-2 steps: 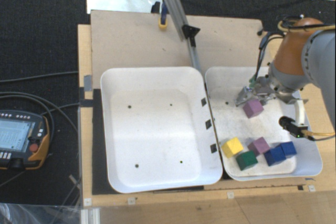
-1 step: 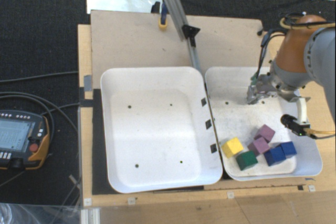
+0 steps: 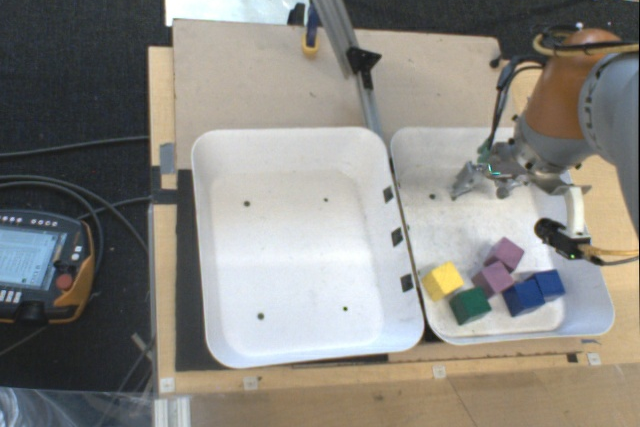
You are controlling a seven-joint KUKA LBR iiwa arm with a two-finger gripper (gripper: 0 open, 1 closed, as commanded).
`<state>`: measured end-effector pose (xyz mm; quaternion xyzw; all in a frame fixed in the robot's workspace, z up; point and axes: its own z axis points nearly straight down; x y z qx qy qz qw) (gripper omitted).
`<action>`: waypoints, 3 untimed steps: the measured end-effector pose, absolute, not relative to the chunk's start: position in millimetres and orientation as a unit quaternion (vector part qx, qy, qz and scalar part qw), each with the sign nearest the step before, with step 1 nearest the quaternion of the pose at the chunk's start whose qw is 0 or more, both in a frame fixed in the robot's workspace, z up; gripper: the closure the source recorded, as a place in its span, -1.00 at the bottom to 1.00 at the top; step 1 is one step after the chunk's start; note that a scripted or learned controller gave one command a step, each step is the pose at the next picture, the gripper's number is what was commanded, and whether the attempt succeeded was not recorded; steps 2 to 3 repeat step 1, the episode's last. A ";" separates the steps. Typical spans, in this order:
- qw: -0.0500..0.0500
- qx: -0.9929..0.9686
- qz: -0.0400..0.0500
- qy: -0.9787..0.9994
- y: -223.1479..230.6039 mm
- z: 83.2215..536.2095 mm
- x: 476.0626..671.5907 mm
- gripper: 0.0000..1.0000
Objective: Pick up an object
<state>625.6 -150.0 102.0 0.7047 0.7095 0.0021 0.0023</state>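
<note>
The gripper [image 3: 470, 180] hung over the upper part of the right bin [image 3: 440, 155], well apart from the blocks; whether it was released or clenched could not be told. All the candidates lay clustered in that bin's lower corner: a yellow block [image 3: 442, 280], a green block [image 3: 469, 305], two purple blocks [image 3: 500, 265] and two blue blocks [image 3: 532, 291]. The yellow block looked the best pick, since it sat at the cluster's edge with free space on its left. A good approach would centre over it, align with its faces, and descend straight
</note>
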 end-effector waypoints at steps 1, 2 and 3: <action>-0.002 0.708 -0.002 0.706 -152.2 88.9 545.8 -1.00; -0.002 0.708 -0.002 0.706 -152.2 88.9 545.8 -1.00; -0.002 0.708 -0.002 0.706 -152.2 88.9 545.8 -1.00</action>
